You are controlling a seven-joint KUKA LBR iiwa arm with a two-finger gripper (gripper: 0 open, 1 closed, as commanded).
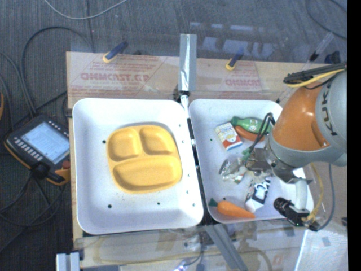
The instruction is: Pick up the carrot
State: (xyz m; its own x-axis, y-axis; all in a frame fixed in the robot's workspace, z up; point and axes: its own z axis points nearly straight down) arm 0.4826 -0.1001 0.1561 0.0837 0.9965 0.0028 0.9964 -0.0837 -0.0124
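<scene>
The bench (pixel 84 66) carries two shallow white bins side by side. The left bin (pixel 90 168) sits just beside the right bin (pixel 206 151), their near walls touching along a metal rail (pixel 186 61).

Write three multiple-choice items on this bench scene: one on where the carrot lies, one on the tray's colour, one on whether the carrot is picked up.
1. Where is the carrot?
A. near edge of the right bin
B. in the left bin
C. on the divided tray

2. What colour is the divided tray?
A. blue
B. yellow
C. green

3. What is the carrot's state?
A. lifted
B. lying in its bin
C. on the floor

Answers:
1 A, by the right bin's front rim.
2 B, it is plainly yellow.
3 B, it rests apart from the gripper.
</scene>
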